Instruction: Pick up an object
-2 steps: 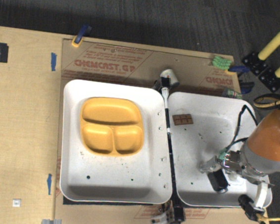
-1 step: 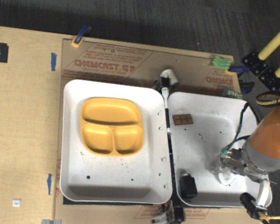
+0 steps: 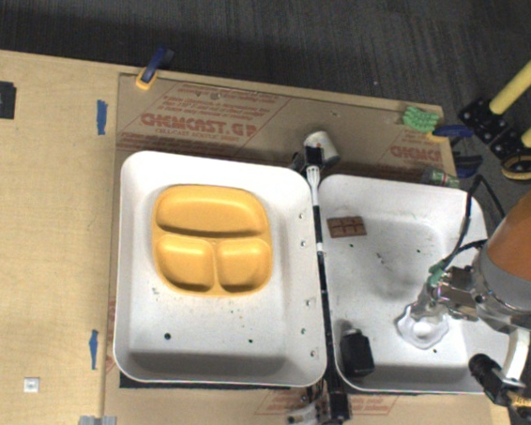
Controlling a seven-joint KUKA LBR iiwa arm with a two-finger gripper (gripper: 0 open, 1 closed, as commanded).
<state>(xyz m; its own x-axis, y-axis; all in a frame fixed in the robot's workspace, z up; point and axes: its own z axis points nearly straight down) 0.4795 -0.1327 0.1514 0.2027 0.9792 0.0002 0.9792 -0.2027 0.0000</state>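
Bench [image 3: 47, 231] of pale board carries two shallow white bins side by side. The left bin [image 3: 130, 334] holds a yellow divided tray [image 3: 213, 239], lying flat toward the bin's far half, nearer its left wall than its right. The right bin [image 3: 388, 210] holds a small brown flat piece [image 3: 346, 228] near its far-left corner and a small black object [image 3: 356, 352] at its near-left corner, beside the dividing wall. The arm [image 3: 525, 253] reaches over the right bin's right edge, and the gripper [image 3: 423, 324] hangs low over the bin floor near the right wall, well apart from both things there. Whether its pincer is apart or together cannot be told.
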